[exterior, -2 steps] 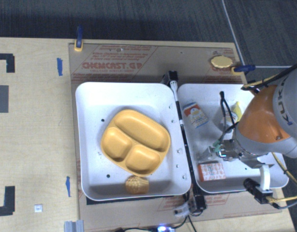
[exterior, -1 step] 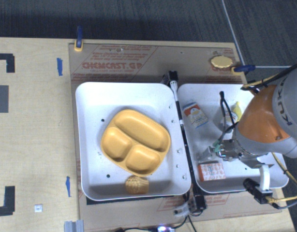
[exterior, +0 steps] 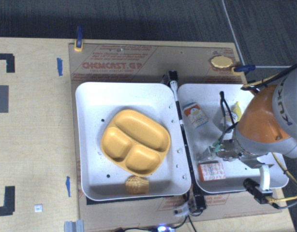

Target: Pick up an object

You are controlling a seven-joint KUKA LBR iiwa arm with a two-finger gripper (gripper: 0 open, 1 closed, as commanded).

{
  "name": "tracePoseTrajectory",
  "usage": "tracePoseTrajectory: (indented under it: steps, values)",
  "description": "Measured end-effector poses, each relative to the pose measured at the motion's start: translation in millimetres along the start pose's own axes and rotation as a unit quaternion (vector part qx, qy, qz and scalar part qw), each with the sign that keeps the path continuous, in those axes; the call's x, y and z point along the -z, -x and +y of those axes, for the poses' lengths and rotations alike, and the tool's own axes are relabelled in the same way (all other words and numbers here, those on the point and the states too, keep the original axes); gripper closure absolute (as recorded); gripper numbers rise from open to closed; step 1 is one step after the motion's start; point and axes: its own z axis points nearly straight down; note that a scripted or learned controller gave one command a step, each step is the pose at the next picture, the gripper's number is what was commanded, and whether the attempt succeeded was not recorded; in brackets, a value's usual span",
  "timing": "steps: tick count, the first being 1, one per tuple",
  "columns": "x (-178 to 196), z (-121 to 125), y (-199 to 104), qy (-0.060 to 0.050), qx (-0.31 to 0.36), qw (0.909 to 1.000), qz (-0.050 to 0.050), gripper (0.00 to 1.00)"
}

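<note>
Arm low over right bin (exterior: 279, 180), fingers (exterior: 220, 150) hidden under the wrist so can't tell their spread; nearest pick candidates are red-white card (exterior: 211, 170) just below them, small carton (exterior: 195, 115) above.

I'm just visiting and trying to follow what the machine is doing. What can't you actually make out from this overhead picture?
- The fingers: the arm covers its own tip over the right bin, so open or shut cannot be told.
- What lies under the arm in that bin: hidden, apart from the small cartons and.
- Carton print: too small to read.
- The round item below the yellow tray in the left bin: too blurred to identify.
</note>
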Motion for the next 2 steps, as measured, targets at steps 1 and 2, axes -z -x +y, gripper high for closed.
tracePoseTrajectory:
  steps: [1,2]
  values:
    - [0,0,0,0.000,0.001,1.0000,0.000,0.00]
    - [11,2,1,0.003,0.001,1.0000,-0.001,1.00]
